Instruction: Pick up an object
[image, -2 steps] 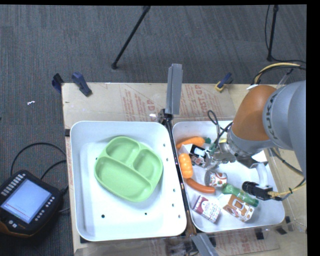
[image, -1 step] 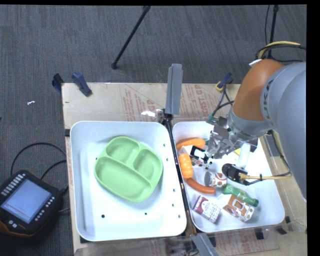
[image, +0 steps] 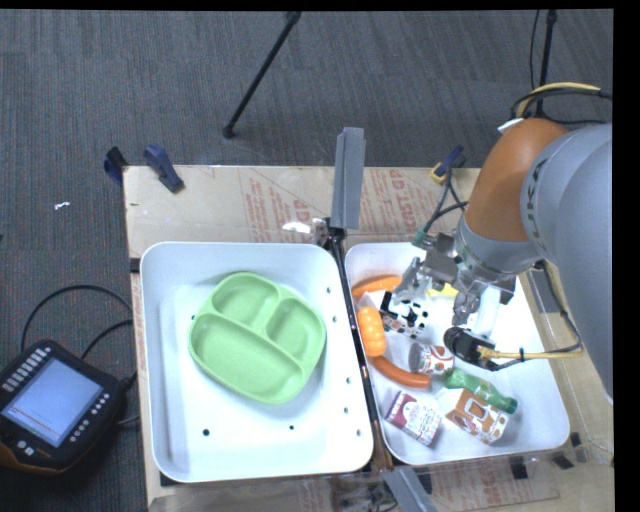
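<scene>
Green plate (image: 258, 337), white bins (image: 160, 300), orange-banded arm (image: 520, 190).

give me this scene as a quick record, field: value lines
left bin: holds a green divided plate
right bin: cluttered with small items
items there: orange carrot-like piece, sausage, green bottle, two small cartons
gripper: low over the right bin's clutter
grasp: cannot tell
</scene>
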